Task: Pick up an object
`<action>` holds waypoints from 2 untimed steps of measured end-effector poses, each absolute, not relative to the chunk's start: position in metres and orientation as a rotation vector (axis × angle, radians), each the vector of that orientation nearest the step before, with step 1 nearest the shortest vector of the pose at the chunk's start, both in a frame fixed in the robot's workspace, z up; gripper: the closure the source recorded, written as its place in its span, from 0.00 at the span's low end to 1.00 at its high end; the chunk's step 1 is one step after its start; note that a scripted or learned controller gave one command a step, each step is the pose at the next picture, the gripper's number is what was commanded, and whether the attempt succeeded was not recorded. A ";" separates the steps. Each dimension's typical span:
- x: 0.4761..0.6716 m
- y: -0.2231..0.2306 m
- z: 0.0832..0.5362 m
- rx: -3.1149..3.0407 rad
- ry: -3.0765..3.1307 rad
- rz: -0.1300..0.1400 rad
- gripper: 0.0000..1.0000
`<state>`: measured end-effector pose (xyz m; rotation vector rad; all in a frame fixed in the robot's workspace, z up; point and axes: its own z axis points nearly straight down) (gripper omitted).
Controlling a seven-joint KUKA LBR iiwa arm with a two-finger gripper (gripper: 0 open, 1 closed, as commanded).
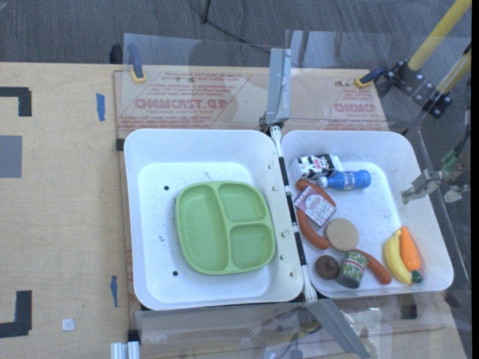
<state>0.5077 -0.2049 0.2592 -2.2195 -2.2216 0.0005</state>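
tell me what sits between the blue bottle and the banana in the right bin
In the camera view, only bare white bin floor lies between the blue bottle and the banana; the tan disc sits off to the left of that stretch.

A robotics lab or test bench. Two white bins point(142, 170) sit side by side on a plywood bench point(52, 223) marked with black and blue tape point(100, 107). Clear panels stand at the far side, clamps point(137, 72) hold them, a cable point(224, 21) trails over grey carpet, and toy food point(403, 254) fills the right bin.
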 end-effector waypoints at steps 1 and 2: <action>0.601 -0.167 0.191 -2.135 -2.309 -0.001 0.00; 0.618 -0.185 0.110 -2.164 -2.301 -0.020 0.00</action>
